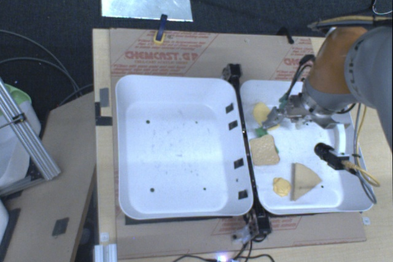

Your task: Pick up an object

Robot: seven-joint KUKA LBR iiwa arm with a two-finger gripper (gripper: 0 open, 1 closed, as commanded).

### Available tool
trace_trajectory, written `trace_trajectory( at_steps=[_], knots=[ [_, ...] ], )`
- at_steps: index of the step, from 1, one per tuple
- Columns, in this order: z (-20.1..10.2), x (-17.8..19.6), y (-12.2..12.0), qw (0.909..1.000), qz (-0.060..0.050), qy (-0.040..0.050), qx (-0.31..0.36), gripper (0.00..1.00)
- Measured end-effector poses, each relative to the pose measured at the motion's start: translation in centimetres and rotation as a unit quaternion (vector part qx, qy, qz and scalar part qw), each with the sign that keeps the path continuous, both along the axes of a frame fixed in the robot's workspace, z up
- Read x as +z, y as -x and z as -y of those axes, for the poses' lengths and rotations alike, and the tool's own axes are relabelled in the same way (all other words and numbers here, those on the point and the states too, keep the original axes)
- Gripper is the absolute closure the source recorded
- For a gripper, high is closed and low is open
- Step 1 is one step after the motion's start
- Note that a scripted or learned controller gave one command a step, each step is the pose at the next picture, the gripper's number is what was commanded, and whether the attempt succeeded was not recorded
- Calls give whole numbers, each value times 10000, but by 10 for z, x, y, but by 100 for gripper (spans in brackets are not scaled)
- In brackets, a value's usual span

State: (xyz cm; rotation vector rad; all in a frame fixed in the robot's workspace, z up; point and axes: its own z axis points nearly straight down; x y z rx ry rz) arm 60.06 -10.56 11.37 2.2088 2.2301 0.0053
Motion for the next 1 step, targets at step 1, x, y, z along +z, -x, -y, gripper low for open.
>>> trace_trajectory(
  at_steps=[1],
  knots=[
    [4,14,2,10000,8,6,-28,100]
  ],
)
